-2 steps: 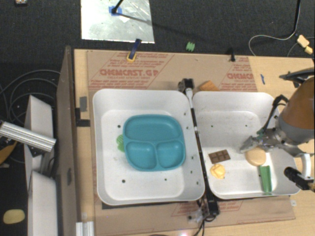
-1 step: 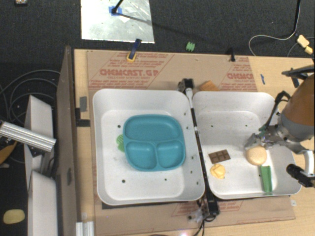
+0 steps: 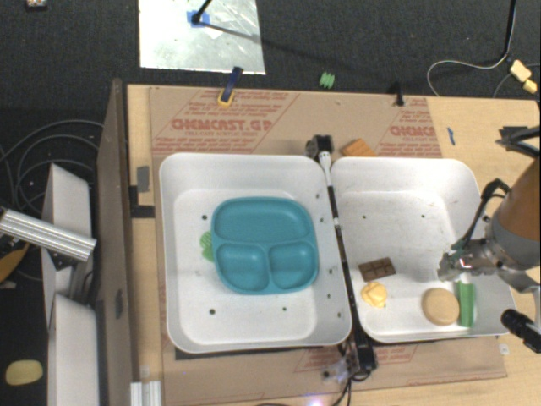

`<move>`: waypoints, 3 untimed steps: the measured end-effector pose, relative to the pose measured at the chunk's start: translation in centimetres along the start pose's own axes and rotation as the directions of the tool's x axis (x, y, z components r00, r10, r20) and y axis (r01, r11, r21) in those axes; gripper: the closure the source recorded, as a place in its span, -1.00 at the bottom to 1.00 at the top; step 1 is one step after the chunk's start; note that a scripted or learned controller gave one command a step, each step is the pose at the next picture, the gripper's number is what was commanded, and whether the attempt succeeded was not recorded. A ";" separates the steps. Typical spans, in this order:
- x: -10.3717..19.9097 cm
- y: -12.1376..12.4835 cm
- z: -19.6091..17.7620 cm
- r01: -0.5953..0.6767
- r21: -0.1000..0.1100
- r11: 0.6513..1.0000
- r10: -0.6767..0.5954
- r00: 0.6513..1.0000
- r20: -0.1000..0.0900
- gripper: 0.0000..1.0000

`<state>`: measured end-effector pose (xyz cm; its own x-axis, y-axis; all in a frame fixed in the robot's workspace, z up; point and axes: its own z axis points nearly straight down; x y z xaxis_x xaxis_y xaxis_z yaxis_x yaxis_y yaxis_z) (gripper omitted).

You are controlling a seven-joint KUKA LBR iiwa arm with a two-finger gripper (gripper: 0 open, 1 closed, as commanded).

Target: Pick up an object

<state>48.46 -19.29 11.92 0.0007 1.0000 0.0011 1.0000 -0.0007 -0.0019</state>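
My gripper (image 3: 459,266) hangs over the right part of the right bin (image 3: 406,184), reaching in from the right edge. Just below it lies a green stick-shaped object (image 3: 466,304), whose upper end meets the gripper's underside. I cannot see whether it is gripped. A tan rounded object (image 3: 439,306) sits right beside the green one, to its left. Further left are a small yellow object (image 3: 374,294) and a flat brown rectangular piece (image 3: 377,269).
The left bin (image 3: 182,227) holds a teal divided plate (image 3: 265,244) with a small green thing (image 3: 206,244) peeking out at its left edge. An orange block (image 3: 357,148) lies on the bench behind the bins. Cables trail at the left and top right.
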 end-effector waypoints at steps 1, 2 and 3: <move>7.4 5.9 -4.3 0.014 -0.011 1.000 -0.014 1.000 0.000 1.00; 6.8 5.5 -4.0 0.004 -0.004 1.000 -0.004 1.000 0.001 -1.00; 10.9 4.4 2.0 0.007 0.002 1.000 -0.007 1.000 -0.001 -1.00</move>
<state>52.86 -8.35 9.97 -0.0067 1.0000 0.0026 1.0000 0.0067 -0.0041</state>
